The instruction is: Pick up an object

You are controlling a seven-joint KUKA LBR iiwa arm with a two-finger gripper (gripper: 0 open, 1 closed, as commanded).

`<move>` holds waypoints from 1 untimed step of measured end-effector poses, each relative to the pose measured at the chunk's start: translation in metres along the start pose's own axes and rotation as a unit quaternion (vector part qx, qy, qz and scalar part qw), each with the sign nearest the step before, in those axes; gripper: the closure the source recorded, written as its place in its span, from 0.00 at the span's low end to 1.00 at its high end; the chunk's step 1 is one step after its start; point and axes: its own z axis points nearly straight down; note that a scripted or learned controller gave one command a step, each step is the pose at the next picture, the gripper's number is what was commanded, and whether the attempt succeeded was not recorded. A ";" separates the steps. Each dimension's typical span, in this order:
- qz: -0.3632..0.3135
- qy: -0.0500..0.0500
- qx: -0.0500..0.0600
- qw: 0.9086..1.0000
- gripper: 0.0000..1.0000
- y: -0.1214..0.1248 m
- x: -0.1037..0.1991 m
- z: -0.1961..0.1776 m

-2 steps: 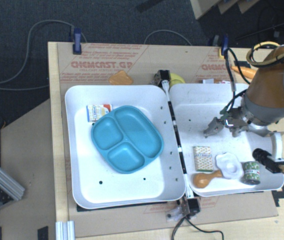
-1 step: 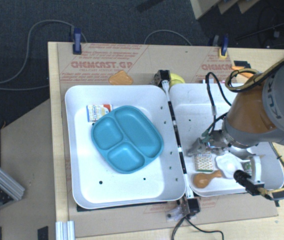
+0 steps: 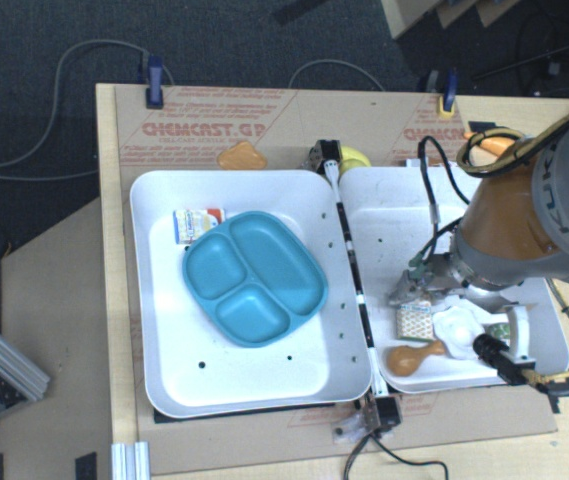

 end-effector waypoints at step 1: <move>-0.003 0.000 -0.003 1.000 1.00 0.016 0.085 -0.094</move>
